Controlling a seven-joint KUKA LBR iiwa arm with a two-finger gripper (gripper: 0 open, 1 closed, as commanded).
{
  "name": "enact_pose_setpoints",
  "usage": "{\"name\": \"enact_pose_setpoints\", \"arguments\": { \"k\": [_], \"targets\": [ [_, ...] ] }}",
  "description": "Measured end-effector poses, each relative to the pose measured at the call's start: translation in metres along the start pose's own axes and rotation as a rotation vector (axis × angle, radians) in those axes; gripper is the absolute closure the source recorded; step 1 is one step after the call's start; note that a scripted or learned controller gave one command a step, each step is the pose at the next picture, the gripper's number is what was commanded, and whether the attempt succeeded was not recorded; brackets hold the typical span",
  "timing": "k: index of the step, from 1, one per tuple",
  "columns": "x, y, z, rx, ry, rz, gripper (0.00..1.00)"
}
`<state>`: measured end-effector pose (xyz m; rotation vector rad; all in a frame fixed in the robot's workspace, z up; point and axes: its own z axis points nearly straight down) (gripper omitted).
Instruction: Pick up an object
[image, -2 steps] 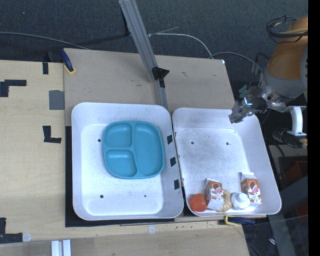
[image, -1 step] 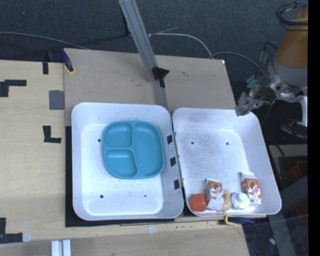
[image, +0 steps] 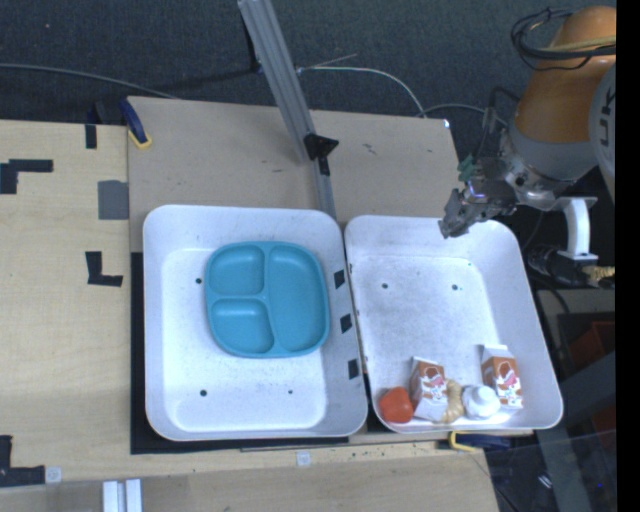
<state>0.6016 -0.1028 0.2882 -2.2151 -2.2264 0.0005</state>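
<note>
Several small objects lie along the near edge of the right bin (image: 440, 300): a red round object (image: 397, 404), a small carton (image: 430, 387), a tan piece (image: 455, 400), a white round object (image: 482, 402) and a second carton (image: 502, 377). My gripper (image: 457, 215) hangs over the far right corner of that bin, well away from the objects, with nothing seen in it.
The left bin (image: 180, 400) bears a blue divided plate (image: 267, 298). A grey metal bar (image: 290, 90) slants down to the gap between the bins. Cables run across the dark floor behind the bench.
</note>
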Motion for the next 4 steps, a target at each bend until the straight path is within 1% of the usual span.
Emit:
{"name": "enact_pose_setpoints", "arguments": {
  "k": [1, 2, 3, 4],
  "targets": [
    [0.047, -0.01, 0.004, 0.001, 0.0, 0.0, 1.0],
    [0.094, -0.03, 0.007, 0.002, 0.001, 0.0, 1.0],
    [0.15, -0.052, 0.016, 0.003, 0.001, -0.002, 1.0],
    [0.2, -0.063, 0.025, 0.003, 0.0, -0.002, 1.0]
  ]
}}
